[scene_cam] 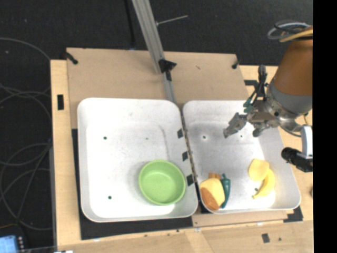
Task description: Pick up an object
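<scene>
Claw (243,125) sits over the upper middle of the right bin (210,115), fingers spread apart, nothing between them; the left finger (233,125) angles down-left toward the bin floor, the other is near the wrist on the right. Arm (295,73) comes in from the right edge, orange band above a grey wrist. Candidate objects are all in the lower part of the right bin, apart from the claw: a yellow banana (265,185) near the lower right corner with a pale yellow piece (258,168) touching its upper end, and an orange-yellow rounded toy (211,191) against the lower left corner, just beside the divider, with a dark green piece (225,188) touching its right side; cannot tell exactly what those toys are. Left bin (105,120) holds a light green bowl (162,182), upright, in its lower right area near the divider. Both bins rest side by side on the tan desk (116,73). A grey metal pole (150,30) slants from the top of the view down to the gap between the bins. Loose cables (21,136) lie on the dark floor at left
</scene>
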Robot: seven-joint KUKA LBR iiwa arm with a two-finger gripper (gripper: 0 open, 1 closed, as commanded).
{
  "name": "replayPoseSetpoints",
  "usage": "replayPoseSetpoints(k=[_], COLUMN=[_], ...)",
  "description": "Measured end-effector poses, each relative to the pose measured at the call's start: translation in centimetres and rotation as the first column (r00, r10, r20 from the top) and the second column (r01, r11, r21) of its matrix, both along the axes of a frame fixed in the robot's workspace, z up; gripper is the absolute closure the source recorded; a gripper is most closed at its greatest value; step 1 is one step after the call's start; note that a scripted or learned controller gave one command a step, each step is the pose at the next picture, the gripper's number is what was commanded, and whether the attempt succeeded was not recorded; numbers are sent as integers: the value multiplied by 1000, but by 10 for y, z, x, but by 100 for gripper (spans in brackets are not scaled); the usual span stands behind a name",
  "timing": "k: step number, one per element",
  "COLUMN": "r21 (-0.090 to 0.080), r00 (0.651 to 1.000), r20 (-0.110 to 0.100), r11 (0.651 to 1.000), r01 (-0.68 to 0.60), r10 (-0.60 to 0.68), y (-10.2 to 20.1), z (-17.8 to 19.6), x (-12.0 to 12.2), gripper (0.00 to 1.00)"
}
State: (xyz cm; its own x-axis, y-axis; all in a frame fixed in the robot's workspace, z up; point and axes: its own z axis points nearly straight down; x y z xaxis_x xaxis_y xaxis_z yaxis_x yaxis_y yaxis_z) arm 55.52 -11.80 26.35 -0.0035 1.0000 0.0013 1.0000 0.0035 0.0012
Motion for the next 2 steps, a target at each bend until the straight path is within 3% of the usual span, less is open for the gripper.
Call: replayPoseSetpoints(k=[1, 2], r21=[0, -3], r00=[1000, 1000], r20=[1, -5], r11=[1000, 1000], r01=[1, 5], r10=[-1, -5], y=[0, 2], z=[0, -50], x=[0, -9], gripper=[0, 0])
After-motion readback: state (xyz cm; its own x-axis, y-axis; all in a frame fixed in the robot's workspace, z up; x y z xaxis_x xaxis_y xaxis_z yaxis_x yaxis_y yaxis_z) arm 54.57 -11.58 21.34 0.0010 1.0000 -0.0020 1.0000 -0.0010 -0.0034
